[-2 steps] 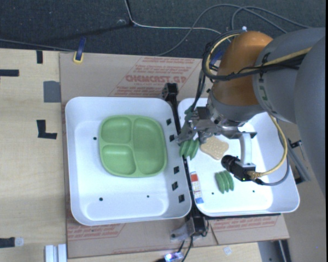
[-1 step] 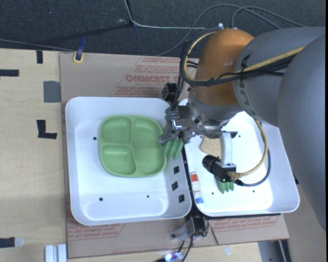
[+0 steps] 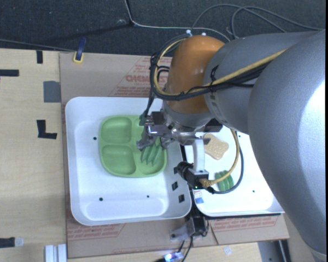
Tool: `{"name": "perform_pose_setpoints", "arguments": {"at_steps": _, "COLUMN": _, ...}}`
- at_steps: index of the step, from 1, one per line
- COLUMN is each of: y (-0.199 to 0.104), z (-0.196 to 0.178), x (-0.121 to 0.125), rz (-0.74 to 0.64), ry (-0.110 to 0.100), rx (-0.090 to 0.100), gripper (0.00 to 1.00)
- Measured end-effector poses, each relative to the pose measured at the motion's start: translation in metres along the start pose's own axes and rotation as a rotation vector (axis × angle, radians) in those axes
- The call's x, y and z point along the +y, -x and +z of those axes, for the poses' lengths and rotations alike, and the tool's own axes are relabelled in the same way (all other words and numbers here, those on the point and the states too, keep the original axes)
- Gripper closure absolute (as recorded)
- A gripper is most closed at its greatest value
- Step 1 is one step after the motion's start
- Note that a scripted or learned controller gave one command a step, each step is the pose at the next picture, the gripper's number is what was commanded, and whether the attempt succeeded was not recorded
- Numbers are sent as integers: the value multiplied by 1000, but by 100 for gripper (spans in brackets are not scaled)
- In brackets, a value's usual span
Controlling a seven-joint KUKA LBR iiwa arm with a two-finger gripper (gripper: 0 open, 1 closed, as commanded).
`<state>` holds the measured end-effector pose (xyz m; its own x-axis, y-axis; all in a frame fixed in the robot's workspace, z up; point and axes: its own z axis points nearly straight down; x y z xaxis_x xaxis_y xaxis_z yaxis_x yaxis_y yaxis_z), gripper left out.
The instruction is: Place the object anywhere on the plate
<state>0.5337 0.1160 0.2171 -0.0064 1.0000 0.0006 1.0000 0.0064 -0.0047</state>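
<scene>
A light green divided plate (image 3: 119, 146) lies in the left white bin (image 3: 85, 195). A dark green ridged object (image 3: 151, 154) rests on the plate's right compartment, near its right rim. My gripper (image 3: 151, 138) hangs directly over that object, at its upper end; whether the fingers touch it is hidden by the wrist. The grey arm with the orange band (image 3: 194, 75) reaches in from the right and covers the bins' shared edge.
In the right bin (image 3: 246, 201) lie a tan toast-like piece (image 3: 216, 147) and a green object (image 3: 225, 181) partly behind a yellow cable. Cardboard lines the bench beneath both bins. Black cables trail across the dark area at the back.
</scene>
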Motion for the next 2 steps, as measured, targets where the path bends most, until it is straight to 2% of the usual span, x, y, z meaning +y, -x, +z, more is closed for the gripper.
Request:
{"name": "perform_pose_setpoints", "arguments": {"at_steps": 1, "y": -46, "z": 4, "x": -4, "rz": 0, "ry": 2, "rx": 0, "gripper": 100}}
{"name": "perform_pose_setpoints", "arguments": {"at_steps": 2, "y": -43, "z": 3, "x": -4, "rz": 3, "ry": 2, "rx": -2, "gripper": 0}}
